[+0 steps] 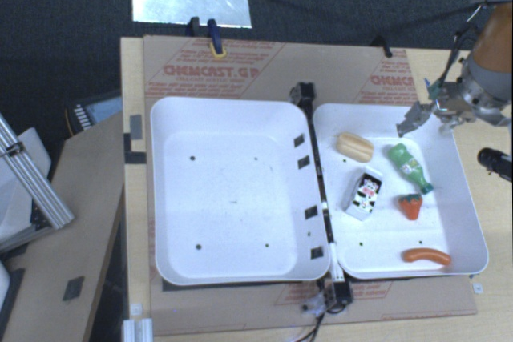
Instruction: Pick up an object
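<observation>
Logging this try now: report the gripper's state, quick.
Gripper: cannot be told; it hangs over the right bin's far edge, above the green bottle, holding nothing visible.

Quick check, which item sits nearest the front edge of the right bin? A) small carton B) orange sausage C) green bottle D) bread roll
B: the orange sausage lies by the right bin's front rim, lower in the view than the small carton, the green bottle and the bread roll.
</observation>
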Controlling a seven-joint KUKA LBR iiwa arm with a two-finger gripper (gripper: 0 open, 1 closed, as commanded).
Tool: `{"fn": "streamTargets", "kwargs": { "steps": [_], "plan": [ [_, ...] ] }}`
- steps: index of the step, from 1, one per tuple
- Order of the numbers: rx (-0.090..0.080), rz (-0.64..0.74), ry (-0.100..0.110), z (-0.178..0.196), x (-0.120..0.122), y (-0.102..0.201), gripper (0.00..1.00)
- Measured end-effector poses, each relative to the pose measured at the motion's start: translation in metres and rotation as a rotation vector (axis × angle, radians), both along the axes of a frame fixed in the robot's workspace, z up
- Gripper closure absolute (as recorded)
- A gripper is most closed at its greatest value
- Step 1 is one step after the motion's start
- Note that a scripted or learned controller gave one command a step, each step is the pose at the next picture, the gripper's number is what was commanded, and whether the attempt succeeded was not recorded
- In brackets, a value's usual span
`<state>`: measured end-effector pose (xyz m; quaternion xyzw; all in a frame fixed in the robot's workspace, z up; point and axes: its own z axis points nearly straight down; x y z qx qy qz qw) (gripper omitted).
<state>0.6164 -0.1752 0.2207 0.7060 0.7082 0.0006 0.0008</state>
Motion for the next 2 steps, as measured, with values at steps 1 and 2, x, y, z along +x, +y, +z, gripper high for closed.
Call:
{"fn": "streamTargets", "kwargs": {
  "steps": [1,2],
  "plan": [
    [0.0,0.005,-0.001,-0.142,0.054,0.019,0.0],
    [-0.002,0.004,-0.003,-0.124,0.053,0.017,1.0]
  ]
}}
